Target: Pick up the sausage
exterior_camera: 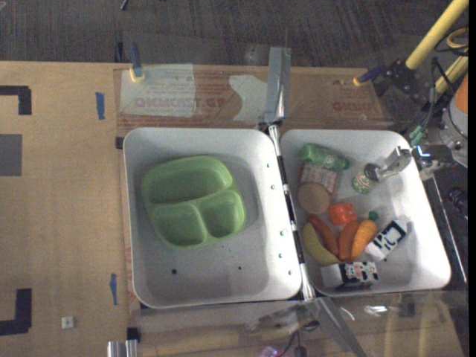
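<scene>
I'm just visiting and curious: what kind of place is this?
Probably a robotics lab test bench: two white bins on taped cardboard, toy food heaped in one, a green divided plate in the other, a gripper reaching in.

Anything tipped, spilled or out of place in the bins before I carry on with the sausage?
Nothing spilled or broken. The toy food is heaped loosely in the right bin, and the sausage lies wedged between the banana and a carrot. The green tray sits flat in the left bin. The gripper is at the right bin's upper part.
</scene>
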Robot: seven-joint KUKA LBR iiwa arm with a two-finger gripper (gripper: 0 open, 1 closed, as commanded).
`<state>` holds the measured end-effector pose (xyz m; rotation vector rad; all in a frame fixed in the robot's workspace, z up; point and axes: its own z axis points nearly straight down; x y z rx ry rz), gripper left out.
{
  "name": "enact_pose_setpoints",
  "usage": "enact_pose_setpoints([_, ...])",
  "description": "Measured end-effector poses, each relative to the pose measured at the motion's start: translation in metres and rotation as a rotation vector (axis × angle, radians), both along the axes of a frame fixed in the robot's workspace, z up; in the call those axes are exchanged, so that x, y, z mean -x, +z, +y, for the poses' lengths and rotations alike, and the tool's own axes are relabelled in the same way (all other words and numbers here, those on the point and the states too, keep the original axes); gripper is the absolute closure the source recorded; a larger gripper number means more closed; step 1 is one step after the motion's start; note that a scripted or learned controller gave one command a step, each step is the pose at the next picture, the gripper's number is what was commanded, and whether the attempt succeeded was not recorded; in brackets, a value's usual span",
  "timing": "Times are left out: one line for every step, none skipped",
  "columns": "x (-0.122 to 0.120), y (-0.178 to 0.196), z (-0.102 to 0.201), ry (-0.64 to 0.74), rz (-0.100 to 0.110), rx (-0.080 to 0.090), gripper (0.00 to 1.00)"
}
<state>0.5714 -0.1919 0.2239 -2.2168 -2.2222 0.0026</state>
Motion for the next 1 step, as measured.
enact_pose_setpoints([-0.023,-0.1378,0.0831,0.016,-0.008,0.001,0.0])
